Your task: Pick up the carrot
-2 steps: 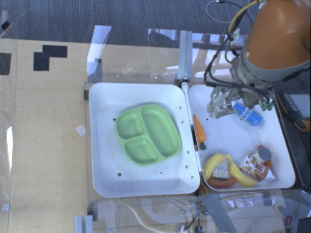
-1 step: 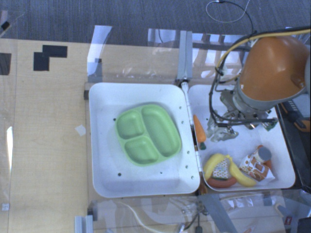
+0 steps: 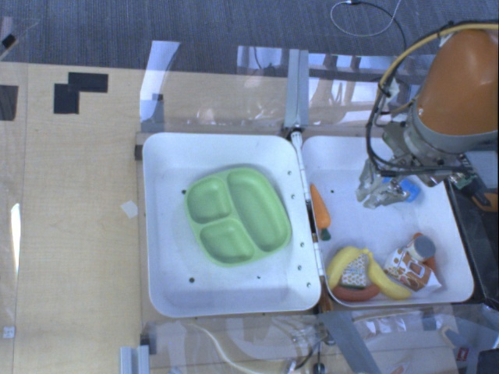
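Observation:
The carrot (image 3: 319,209), orange with a dark green tip, lies lengthwise against the left wall of the right bin (image 3: 460,283). My gripper (image 3: 380,192) hangs over the middle of that bin, about a hand's width to the right of the carrot and apart from it. Its fingers (image 3: 367,187) point down and stand open, with nothing between them. A small blue object (image 3: 408,190) lies just to the right of the gripper, partly under the wrist.
A green divided plate (image 3: 238,216) lies in the left bin (image 3: 160,287). At the front of the right bin are a yellow banana (image 3: 387,280), a wedge-shaped item (image 3: 355,271), a red sausage (image 3: 355,293) and an orange-and-white carton (image 3: 411,267). The arm's orange band (image 3: 460,84) looms over the back right.

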`<state>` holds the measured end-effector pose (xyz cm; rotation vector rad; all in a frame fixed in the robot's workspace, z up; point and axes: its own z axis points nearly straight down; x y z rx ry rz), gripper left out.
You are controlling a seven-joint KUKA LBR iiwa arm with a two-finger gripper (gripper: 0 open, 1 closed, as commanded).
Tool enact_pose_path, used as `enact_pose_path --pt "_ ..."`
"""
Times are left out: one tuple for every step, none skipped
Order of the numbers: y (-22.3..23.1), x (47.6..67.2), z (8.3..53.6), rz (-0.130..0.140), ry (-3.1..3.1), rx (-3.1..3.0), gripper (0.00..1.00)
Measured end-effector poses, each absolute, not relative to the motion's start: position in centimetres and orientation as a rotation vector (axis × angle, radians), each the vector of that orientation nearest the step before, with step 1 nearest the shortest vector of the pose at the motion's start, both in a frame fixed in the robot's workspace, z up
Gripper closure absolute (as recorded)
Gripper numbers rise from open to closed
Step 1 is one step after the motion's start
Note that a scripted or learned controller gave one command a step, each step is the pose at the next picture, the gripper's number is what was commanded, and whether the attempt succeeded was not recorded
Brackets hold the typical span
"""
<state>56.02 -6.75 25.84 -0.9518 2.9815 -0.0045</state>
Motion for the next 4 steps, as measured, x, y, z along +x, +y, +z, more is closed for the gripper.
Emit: enact_pose_path --pt "-6.5 56.3 27.1 -0.007 2.970 -0.948 1.00" --pt "-17.1 51.1 24.7 -0.009 2.817 -1.372 1.00" --pt "-20.4 53.0 24.0 -0.010 2.498 -1.889 1.00" --pt "-14.7 48.9 21.7 -0.004 2.467 -1.936 1.00"
